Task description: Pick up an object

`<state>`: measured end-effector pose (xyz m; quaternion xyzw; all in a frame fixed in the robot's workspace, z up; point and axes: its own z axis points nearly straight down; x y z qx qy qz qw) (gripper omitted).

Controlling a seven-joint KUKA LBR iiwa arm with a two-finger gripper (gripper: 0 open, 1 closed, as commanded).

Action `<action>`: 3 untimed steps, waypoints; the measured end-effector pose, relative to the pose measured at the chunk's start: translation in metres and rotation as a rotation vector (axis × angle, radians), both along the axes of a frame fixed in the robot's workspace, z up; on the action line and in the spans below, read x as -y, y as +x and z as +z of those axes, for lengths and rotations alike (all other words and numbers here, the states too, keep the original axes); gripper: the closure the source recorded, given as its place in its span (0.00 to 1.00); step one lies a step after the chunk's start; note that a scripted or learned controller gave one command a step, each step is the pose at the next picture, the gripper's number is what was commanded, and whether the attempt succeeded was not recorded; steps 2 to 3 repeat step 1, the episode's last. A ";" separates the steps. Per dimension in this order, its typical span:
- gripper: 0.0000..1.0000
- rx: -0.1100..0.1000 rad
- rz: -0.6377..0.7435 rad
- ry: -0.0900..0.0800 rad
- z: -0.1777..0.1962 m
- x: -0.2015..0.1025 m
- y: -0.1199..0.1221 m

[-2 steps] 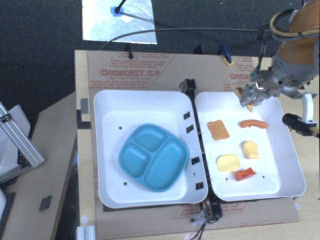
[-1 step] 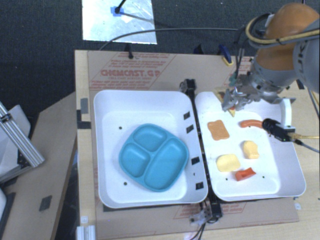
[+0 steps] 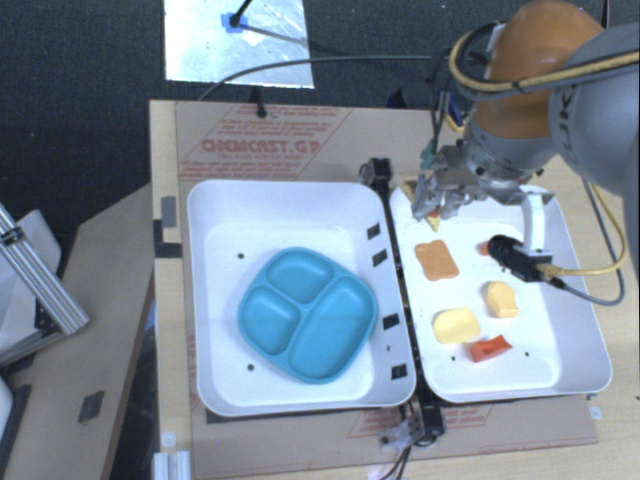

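Jaws [image 3: 437, 208] hang over the right bin's [image 3: 580, 368] far corner; you cannot tell whether they're clenched. Your arm [image 3: 540, 78] hides that bin's back edge.

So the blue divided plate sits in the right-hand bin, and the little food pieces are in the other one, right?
Not quite. The camera view shows the blue divided plate in the left bin; the little food pieces, such as the orange one, lie in the right bin.

Bright, even overhead light; soft shadows; slight glare on foil sheet [image 3: 237, 28].
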<state>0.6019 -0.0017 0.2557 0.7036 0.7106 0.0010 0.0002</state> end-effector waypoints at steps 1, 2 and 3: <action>1.00 -0.002 0.001 0.001 -0.015 -0.059 -0.003; 1.00 -0.002 0.001 0.001 -0.015 -0.059 -0.003; 1.00 -0.002 0.001 0.001 -0.015 -0.059 -0.003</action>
